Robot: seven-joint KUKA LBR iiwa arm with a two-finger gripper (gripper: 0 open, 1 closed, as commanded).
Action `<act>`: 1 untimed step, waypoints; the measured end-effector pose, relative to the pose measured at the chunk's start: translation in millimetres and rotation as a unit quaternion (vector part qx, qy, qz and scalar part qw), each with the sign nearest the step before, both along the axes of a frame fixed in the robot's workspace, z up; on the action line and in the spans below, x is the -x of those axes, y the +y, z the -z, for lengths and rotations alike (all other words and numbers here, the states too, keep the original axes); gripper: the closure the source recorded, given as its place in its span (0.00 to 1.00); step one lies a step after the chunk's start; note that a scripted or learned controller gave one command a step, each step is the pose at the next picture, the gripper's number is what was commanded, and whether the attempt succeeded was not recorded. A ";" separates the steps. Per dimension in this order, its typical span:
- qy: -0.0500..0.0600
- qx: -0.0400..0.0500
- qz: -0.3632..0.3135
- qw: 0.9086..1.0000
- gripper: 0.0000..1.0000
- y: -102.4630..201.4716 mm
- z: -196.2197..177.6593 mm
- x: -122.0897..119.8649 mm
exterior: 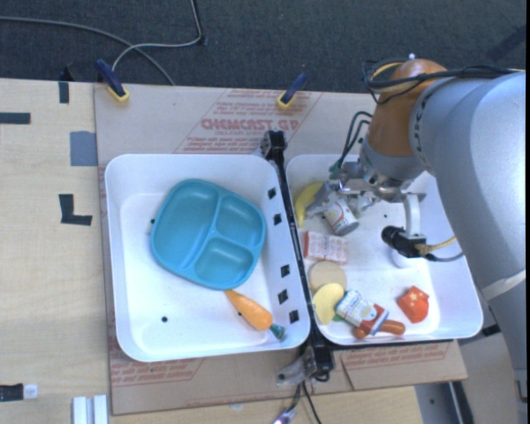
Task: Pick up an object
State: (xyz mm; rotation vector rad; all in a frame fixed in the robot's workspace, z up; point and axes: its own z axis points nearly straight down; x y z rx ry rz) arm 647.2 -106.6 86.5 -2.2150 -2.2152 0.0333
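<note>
The tabletop is light wood with black tape marks; a brown cardboard sheet, held by two yellow-and-blue clamps at its far edge, lies under both bins. Nearest, the right bin holds a small carton, a red-orange piece and a red toy fruit; a carrot lies in the left bin. Farther in sit a blue divided plate, a pink packet and a yellow banana. The arm reaches in from the right, wrist lowered. The tool is closed around a small can, tilted just above the bin floor. Beyond lies dark carpet with a cable.
</note>
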 end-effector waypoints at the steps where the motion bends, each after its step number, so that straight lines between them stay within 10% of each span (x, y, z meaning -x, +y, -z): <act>1: -0.010 -0.001 0.000 1.000 1.00 4.5 -9.8 -4.0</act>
